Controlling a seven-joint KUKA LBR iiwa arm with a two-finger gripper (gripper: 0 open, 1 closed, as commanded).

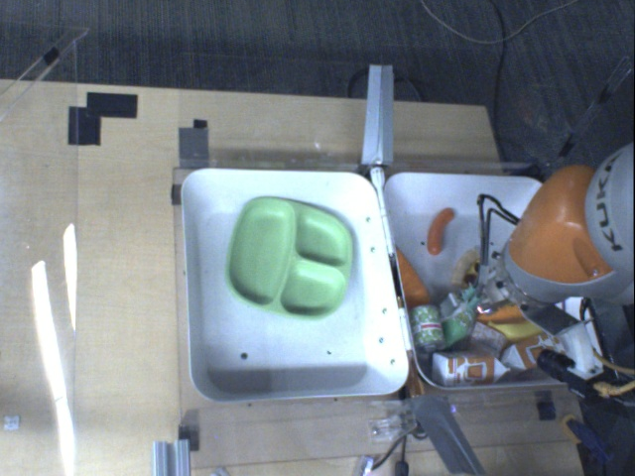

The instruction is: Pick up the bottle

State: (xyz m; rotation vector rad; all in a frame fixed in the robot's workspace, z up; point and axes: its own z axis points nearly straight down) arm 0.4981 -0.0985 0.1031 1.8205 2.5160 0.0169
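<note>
Lower right of frame: my arm (561, 236), grey with an orange band, reaches over the right bin (456, 188).
Pincer (474, 300): low over the clutter in the right bin; whether wide or narrow, I cannot tell.
Bottle (451, 327): green, lying among the clutter near the right bin's lower left, just beside my pincer.
Sausage (440, 230): upper part of the right bin, apart from the clutter.
Left bin (198, 266): carries a green divided tray (290, 256).
Counter (109, 296): bears both bins side by side.
</note>
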